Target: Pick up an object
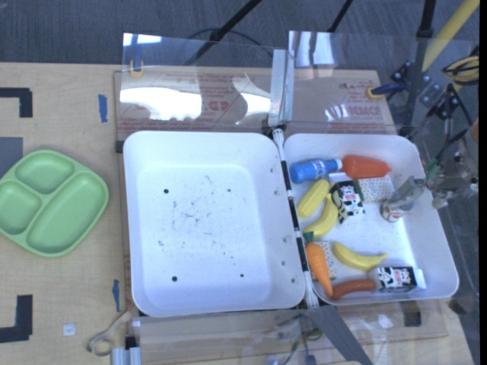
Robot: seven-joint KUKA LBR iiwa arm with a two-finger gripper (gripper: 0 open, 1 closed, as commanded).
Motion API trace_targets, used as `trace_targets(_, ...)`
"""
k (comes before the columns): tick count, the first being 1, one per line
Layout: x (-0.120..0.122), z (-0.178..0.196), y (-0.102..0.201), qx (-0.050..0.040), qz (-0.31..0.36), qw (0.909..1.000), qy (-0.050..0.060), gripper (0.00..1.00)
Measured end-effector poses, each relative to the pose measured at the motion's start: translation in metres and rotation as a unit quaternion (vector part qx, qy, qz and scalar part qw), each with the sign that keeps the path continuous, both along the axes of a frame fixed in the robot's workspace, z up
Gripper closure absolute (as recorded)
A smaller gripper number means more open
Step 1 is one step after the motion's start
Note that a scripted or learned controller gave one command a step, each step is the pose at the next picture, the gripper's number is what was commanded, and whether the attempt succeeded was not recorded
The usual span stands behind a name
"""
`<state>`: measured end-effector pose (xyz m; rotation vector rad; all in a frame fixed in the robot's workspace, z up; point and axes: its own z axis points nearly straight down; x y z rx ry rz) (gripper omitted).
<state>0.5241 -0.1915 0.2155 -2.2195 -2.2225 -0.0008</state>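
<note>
Right now, near edge of the right bin (437, 226): a small black-and-white carton (396, 278) sits against the front wall, a reddish sausage-shaped toy (351, 287) just left of it, an orange carrot (319, 268) along the divider, and a yellow banana (358, 258) just behind those. Mid-bin: two more yellow bananas (316, 204) touching each other, with a cow-print box (348, 200) pressed to their right side. Far end: a blue bottle (313, 169) and an orange bottle (365, 166) lying end to end. The claw (403, 196) is down at the right side of the bin beside a small round white-and-orange object (392, 213); can't tell whether it's wide or closed, too blurred, and nothing is visibly held. The left bin (137, 226) has bare white walls, and a green divided plate (49, 201) lies on the surface (53, 112) well left. My read: we're in the approach/grasp phase, nothing lifted. The round object looks like the nearest target but it's near the wall and likely to roll; centre over it, come straight down, close slowly, then lift vertically. The lone front banana looks like an easier fallback, since it's apart from its neighbours.
</note>
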Motion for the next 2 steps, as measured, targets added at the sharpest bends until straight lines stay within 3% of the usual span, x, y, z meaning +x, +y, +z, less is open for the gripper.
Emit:
trace_targets(1,0.064,-0.035,0.046,-0.0005,0.021,0.9998,-0.001,0.00)
trace_targets(2,0.114,0.016,0.074,-0.0009,-0.044,0.9990,-0.001,0.00)
